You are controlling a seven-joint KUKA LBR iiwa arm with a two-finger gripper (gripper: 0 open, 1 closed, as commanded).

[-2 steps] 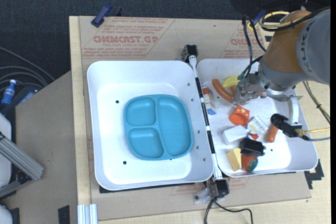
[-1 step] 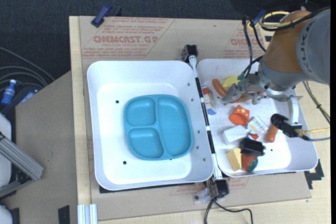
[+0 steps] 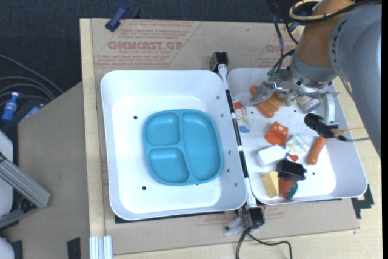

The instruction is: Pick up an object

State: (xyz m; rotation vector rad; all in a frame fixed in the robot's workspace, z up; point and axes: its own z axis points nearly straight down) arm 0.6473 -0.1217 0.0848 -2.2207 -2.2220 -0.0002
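Dark carpet surrounds the worktop we look down on. We cannot tell how the fingers stand; they sit low at the far left corner of the right bin, just beside an orange object. Further out lie a red block, a white block and a carrot-like piece. Left bin carries a blue divided plate.
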